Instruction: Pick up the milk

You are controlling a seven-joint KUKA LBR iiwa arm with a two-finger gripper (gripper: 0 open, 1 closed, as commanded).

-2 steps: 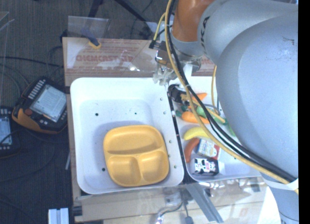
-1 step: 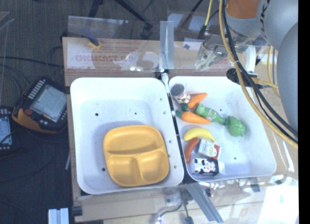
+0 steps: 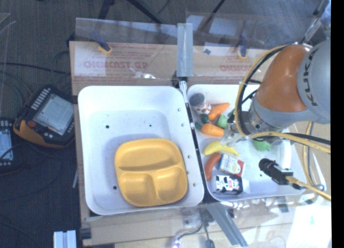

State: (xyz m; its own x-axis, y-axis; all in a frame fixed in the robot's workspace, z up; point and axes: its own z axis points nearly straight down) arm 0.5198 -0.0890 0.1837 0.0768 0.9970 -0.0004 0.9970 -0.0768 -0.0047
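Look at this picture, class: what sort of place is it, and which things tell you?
Probably a robotics lab or test cell. A robot arm reaches over two white bins on a bench, a handheld control pendant lies on carpet nearby, and toy food serves as practice items.

Smooth white plastic bins; matt yellow plastic divided tray; printed paperboard milk carton, black-and-white; glossy orange band on grey arm; clear plastic sheeting behind.
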